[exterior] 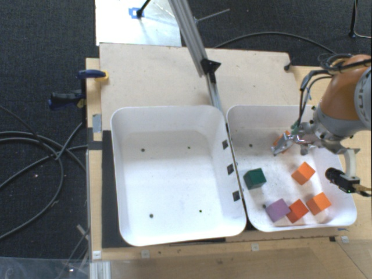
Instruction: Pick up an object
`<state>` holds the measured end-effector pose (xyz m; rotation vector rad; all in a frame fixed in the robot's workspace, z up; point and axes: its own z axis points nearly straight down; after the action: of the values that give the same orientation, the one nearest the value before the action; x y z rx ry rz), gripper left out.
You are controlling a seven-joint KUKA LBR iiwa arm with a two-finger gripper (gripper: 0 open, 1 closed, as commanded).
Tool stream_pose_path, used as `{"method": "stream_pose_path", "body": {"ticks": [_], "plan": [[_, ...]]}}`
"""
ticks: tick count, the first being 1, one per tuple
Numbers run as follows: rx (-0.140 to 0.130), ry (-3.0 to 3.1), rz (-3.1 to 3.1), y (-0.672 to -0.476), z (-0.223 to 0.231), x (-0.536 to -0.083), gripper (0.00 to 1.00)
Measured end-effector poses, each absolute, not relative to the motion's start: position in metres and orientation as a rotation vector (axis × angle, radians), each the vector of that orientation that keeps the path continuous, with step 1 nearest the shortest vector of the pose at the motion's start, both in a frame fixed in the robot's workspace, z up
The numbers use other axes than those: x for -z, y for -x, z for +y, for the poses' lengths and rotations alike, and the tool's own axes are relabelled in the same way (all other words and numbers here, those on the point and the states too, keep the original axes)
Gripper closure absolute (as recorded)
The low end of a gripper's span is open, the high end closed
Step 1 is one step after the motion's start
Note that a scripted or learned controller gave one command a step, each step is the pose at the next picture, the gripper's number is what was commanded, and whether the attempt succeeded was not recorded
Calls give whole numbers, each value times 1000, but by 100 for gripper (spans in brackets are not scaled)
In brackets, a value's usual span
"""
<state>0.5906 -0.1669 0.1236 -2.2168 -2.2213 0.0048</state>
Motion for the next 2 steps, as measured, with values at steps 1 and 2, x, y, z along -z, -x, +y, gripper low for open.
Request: {"method": "stream_pose_path", "body": {"ticks": [1,2], "plan": [[5,2216,-2234,-647,-173,-89,0],[1,2214,-2229,-621,-143,-91,0]]}}
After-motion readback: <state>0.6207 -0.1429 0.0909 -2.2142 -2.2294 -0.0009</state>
